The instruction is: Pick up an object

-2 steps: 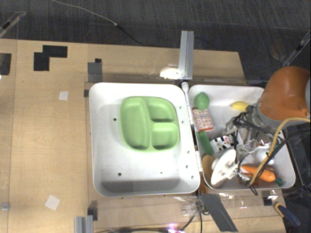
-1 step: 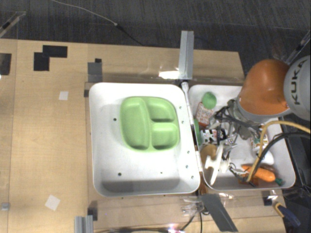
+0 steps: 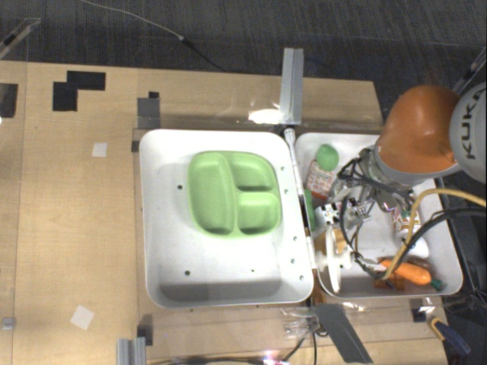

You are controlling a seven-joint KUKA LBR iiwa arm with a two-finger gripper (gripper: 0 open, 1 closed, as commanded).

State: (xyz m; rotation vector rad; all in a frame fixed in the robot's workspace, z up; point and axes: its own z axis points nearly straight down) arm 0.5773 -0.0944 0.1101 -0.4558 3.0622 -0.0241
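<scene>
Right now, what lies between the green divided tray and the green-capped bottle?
In the camera view, the two bins' adjoining rims run between the green divided tray in the left bin and the green-capped bottle in the right bin. Nothing else sits between them.

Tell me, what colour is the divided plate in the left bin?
Light green; the plate shows plainly in the overhead camera view.

From the right side the grey arm point(image 3: 464, 139) leans in, its orange band point(image 3: 417, 131) bulging above the wrist, and the cable-wrapped gripper point(image 3: 346, 215) hangs low, pointing down toward the left of where it entered.
</scene>
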